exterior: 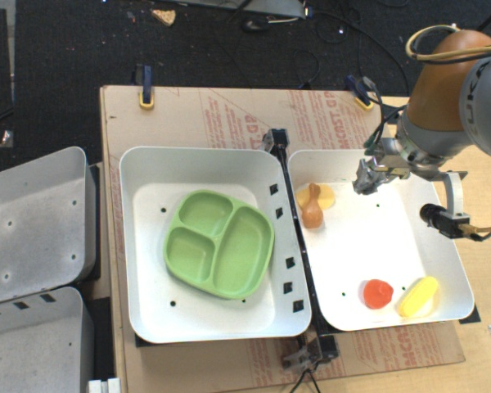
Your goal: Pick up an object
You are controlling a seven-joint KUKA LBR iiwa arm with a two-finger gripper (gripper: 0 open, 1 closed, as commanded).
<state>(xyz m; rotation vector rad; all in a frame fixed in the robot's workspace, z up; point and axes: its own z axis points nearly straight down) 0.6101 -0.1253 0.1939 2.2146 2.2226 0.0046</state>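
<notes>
The arm comes in from the right of the camera view, and its gripper hangs over the back part of the right bin, near that bin's far wall. Whether the gripper is apart or together cannot be told from this slant, and nothing shows between it. The right bin holds three small things: a tan, pear-shaped object lying near the bin's left wall with a pale yellow piece just beside it, a red-orange round object near the front, and a yellow oblong object just beside the red one, toward the front right corner. The gripper is to the right of the tan object and apart from it, and well apart from the red and yellow pair at the front. The left bin holds a green divided plate with three compartments, lying flat and turned at a slant. Both bins sit side by side on a cardboard sheet over the counter, with clamps at the sheet's far edge.
</notes>
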